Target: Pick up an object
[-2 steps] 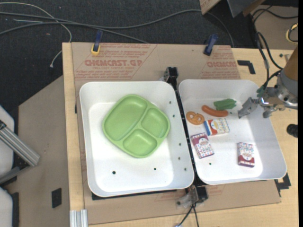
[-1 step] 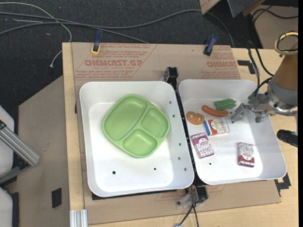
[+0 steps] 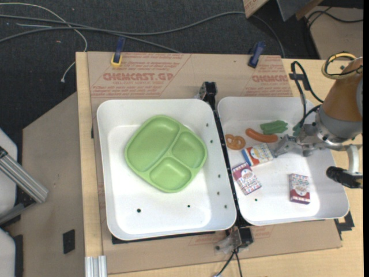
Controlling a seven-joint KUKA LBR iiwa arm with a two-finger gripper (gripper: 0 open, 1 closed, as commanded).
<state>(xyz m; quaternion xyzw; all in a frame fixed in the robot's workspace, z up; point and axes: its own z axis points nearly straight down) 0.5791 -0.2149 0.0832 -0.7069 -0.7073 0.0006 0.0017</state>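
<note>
White bins sit side by side on the bench. Left bin holds a green divided plate. Right bin, at centre right of the frame, holds a pretzel, hot dog, green item and three small cartons. Gripper, low over the right bin's upper middle beside the hot dog; finger state: cannot tell.

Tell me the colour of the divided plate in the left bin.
Light green, all over; the divided plate shows plainly in the camera view, lying in the left bin.
</note>
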